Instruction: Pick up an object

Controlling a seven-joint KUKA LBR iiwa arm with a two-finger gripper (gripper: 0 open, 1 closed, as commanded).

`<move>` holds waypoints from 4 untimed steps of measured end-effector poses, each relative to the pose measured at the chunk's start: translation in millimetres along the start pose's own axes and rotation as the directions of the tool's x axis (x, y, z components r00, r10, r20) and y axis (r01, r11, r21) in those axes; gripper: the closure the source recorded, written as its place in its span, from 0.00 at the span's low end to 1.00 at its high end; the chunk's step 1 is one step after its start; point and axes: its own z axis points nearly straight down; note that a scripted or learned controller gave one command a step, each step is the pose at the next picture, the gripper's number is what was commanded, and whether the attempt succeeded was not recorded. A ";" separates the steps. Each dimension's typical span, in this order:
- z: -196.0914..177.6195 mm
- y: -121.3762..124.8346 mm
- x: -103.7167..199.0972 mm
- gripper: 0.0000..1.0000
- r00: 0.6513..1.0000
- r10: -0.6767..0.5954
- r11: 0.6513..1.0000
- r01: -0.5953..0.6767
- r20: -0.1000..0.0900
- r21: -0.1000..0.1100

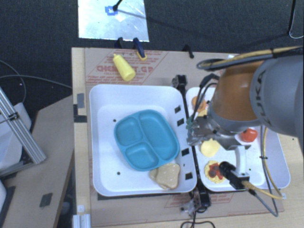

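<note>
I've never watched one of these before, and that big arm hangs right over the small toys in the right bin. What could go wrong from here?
1. The toys crowd together: the yellow piece, the red one and the small pizza lie close, so a grab may nudge a neighbour.
2. The arm hangs near the divider between the bins and might bump it.
3. The cables trail into the right bin and might snag.

A yellow bottle [123,67] lies on the brown cardboard sheet [156,63] near the bench's far left corner, outside the bins. Beside it, at the far edge, sits a blue clip [139,49]. Beyond the bench, a shiny silver sheet [113,12] lies on the dark floor.
</note>
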 end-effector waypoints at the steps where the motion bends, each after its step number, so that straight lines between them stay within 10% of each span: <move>1: 40.3 2.2 -22.9 1.00 1.000 0.010 1.000 -0.010 0.003 0.008; 2: 38.3 -1.2 -5.7 1.00 1.000 0.003 1.000 -0.003 0.001 0.005; 3: -42.9 0.7 29.7 1.00 1.000 -0.001 1.000 0.001 -0.001 -0.004; 4: -53.9 29.2 -43.7 1.00 1.000 0.013 1.000 -0.013 0.004 0.000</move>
